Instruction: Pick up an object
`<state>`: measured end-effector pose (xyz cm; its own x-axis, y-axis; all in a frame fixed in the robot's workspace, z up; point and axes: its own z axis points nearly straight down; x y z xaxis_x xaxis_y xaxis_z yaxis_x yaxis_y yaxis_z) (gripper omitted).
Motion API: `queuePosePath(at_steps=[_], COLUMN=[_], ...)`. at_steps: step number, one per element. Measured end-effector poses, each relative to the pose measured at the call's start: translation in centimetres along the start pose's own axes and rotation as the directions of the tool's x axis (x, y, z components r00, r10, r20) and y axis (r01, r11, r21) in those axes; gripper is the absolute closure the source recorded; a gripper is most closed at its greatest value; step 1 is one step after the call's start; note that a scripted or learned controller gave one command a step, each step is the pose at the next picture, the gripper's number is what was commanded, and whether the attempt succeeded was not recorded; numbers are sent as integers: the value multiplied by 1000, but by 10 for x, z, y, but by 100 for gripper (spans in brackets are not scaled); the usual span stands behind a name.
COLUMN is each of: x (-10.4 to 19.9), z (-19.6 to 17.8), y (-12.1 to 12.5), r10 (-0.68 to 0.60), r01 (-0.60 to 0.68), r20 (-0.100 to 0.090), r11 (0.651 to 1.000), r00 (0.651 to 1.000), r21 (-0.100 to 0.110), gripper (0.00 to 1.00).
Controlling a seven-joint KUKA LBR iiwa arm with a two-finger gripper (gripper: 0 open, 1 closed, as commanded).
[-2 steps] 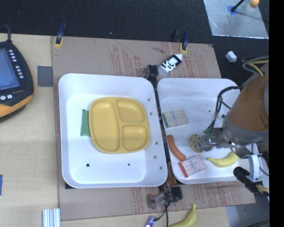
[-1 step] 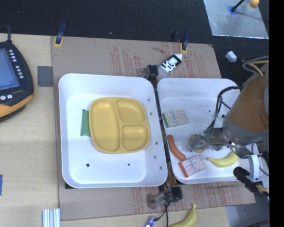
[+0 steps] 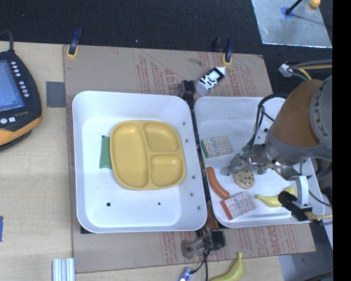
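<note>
In the right bin (image 3: 234, 113) my gripper (image 3: 243, 164) hangs low, just above a round brown cookie (image 3: 244, 180). An orange-red sausage (image 3: 217, 183) lies to the left of the cookie. A patterned packet (image 3: 216, 146) rests toward the bin's middle, and a red-and-white packet (image 3: 240, 204) lies near the front wall. A small yellow banana (image 3: 272, 199) sits at the front right. I see nothing held by the gripper. The arm's grey and orange body (image 3: 301, 127) covers the bin's right side.
The left bin (image 3: 90, 209) holds a yellow divided plate (image 3: 146, 154) with a green flat piece (image 3: 105, 152) tucked under its left edge. A tablet controller (image 3: 9, 98) lies at the far left of the bench. Another banana (image 3: 233, 269) lies outside the bins at the front.
</note>
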<state>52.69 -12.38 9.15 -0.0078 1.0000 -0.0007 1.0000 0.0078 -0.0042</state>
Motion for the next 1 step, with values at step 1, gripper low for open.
queuePosePath(at_steps=[1], x=[-1], z=[-12], y=[1], r10=[-1], r01=[1], r20=[0], r11=[1000], r00=[1000], r21=[-3], gripper=[100])
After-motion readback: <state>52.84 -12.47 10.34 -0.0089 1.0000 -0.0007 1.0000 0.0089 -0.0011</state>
